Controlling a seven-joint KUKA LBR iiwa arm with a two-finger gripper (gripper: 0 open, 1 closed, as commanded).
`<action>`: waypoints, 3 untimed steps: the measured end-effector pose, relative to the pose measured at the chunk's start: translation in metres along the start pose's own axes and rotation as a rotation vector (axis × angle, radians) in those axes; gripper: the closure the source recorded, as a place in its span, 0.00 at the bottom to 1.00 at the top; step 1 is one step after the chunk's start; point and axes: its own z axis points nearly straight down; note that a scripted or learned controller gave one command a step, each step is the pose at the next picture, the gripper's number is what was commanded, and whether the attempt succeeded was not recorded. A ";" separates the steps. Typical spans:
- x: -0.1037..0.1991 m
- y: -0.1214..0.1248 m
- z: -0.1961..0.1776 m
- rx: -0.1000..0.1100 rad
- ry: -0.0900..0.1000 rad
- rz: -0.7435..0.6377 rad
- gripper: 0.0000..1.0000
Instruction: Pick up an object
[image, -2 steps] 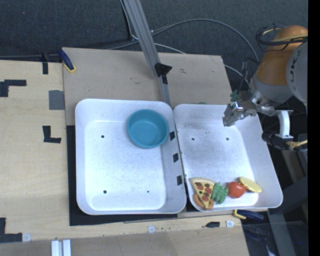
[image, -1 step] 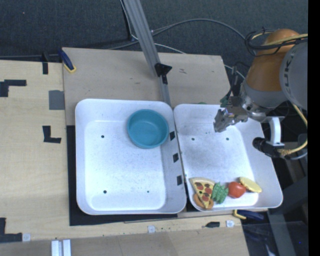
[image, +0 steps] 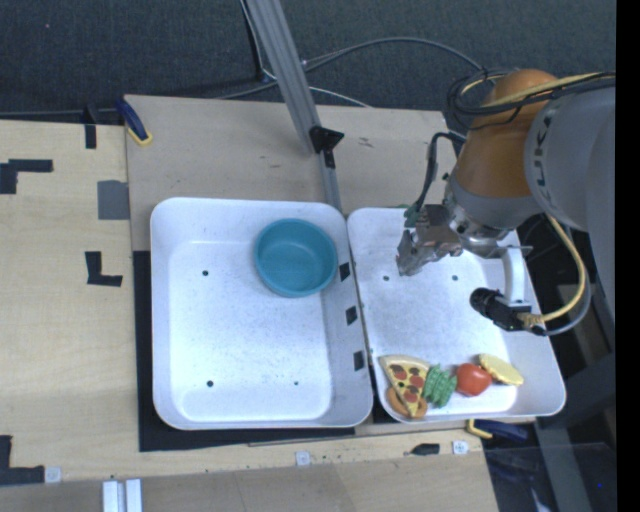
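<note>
**Tool up high, food toys wait below**

The tool (image: 415, 255) hangs over the far part of the right bin (image: 440, 300), w/ nothing seen in it. Can't tell if it's open or shut. Toys sit in a row at the near edge, well apart from the tool: pizza slice (image: 404, 384), green veg (image: 438, 384), red tomato (image: 472, 379), yellow piece (image: 500, 369). They look light, hard & maybe slippy. Tomato is round, so grab across its middle. Blue bowl (image: 295, 257) sits in the left bin (image: 240, 380).
</note>
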 end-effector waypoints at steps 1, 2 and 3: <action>0.042 -0.013 -0.007 -0.001 0.000 0.001 1.00; 0.085 -0.047 -0.011 -0.001 0.000 0.001 1.00; 0.131 -0.077 -0.013 0.000 0.000 0.000 1.00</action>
